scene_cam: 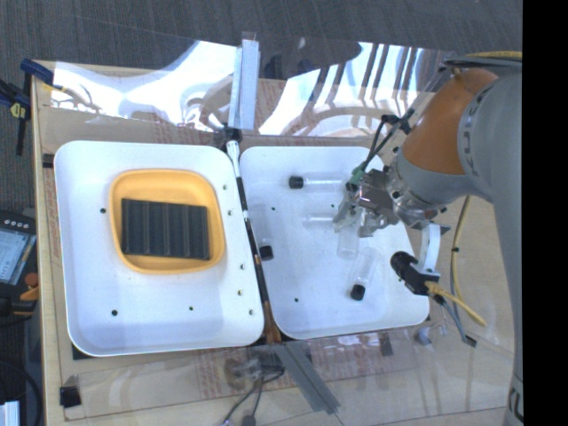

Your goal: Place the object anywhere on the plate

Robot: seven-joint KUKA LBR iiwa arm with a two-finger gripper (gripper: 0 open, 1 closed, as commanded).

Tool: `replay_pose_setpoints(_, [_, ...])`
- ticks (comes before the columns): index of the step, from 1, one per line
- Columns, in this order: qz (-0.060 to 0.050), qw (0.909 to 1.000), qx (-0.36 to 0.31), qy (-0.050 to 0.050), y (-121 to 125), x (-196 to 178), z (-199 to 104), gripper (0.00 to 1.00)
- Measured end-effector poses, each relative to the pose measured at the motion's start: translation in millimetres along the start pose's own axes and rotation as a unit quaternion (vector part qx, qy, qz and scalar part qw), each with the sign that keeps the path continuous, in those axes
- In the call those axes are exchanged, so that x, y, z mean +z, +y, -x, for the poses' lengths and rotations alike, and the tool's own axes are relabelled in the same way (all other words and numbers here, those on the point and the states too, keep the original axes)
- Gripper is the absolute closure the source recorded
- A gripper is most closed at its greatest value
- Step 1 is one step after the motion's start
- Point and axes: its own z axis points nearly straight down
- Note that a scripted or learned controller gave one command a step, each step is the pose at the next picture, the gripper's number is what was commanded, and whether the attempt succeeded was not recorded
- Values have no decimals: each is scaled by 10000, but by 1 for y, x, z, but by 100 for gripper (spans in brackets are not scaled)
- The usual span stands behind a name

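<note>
Camera view, fingers (pixel 358 223) over right bin (pixel 302 304), spread unclear, clear tube (pixel 349 242) just beneath, yellow plate (pixel 165 220) in left bin (pixel 84 309).

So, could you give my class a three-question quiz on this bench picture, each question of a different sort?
1. True or false: the yellow plate lies in the left bin.
2. Multiple choice: the end effector is over which bin? A) left bin B) right bin C) neither
3. Fill in: the band above the arm's wrist is coloured ____.

Key
1. True: it sits in the left bin, with a dark ridged centre.
2. B: it is over the right bin, where clear tube-like objects with dark caps lie.
3. Orange.
</note>
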Motion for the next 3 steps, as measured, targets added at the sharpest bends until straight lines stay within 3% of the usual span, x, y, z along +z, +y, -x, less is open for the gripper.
replay_pose_setpoints(1, [0, 10000, 0, 0, 0, 0, 0, 0])
replay_pose_setpoints(2, [-11, 9878, -1557, -1, -33, -8, -7, 0])
replay_pose_setpoints(3, [-10, 9448, -3277, -2, -48, -3, -24, 0])
